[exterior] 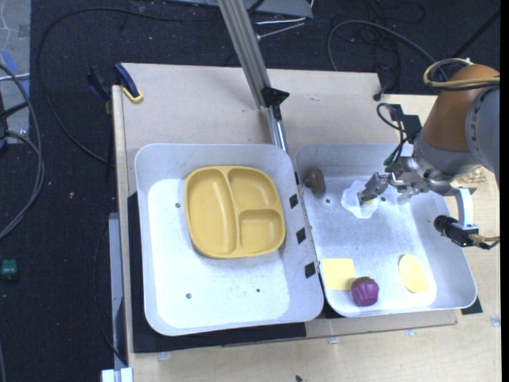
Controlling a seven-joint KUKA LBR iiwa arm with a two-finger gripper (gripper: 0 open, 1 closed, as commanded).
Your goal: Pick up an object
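Here, gripper point(370, 193) over white object point(355, 200), grip state unclear, arm cut off right.

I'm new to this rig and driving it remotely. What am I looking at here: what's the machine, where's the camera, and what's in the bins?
One camera looks down at a slant on two white bins. The grey arm with an orange band reaches in from the right; its gripper hangs low over the right bin, at a small white object. Whether it holds that object is unclear. That bin also has a brown lump, a yellow square, a purple object and a pale yellow oval. The left bin holds a yellow divided plate.
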